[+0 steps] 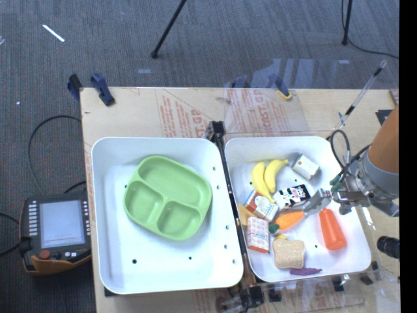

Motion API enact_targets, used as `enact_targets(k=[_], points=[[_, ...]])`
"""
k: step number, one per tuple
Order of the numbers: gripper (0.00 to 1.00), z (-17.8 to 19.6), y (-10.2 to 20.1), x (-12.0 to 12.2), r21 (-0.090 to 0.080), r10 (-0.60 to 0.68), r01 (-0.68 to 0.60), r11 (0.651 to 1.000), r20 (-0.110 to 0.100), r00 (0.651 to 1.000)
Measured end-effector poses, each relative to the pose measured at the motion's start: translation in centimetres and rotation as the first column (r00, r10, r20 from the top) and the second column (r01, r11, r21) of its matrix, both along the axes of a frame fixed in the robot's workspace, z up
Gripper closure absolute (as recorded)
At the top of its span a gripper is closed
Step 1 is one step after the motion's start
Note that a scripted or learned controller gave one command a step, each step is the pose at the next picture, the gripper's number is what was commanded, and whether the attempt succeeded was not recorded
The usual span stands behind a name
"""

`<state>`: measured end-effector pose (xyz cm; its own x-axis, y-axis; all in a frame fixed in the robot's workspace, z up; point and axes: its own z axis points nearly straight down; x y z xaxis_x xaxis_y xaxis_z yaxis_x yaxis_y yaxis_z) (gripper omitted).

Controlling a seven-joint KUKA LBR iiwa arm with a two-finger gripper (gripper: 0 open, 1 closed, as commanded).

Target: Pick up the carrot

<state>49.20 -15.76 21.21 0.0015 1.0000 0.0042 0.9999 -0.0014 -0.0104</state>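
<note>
The carrot is a small orange toy with a green leafy end pointing left. It lies near the middle of the right bin. My gripper reaches in from the right and hangs low just above and to the right of the carrot's right end, close to it or touching it. The carrot rests on the bin floor. The arm's grey wrist and cables sit over the bin's right rim.
Around the carrot lie two bananas, a milk carton, two small snack boxes, a bread slice, an orange-red bottle and a white can. The left bin holds a green divided plate.
</note>
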Motion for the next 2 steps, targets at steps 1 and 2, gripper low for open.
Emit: enact_targets(k=[1,2], points=[[0.00,-12.47,1.52,2.97,0.000,-0.074,0.074,0.997,-0.001,0.997],[1.00,-11.79,1.29,2.85,0.002,-0.083,0.083,0.997,-0.008,0.996]])
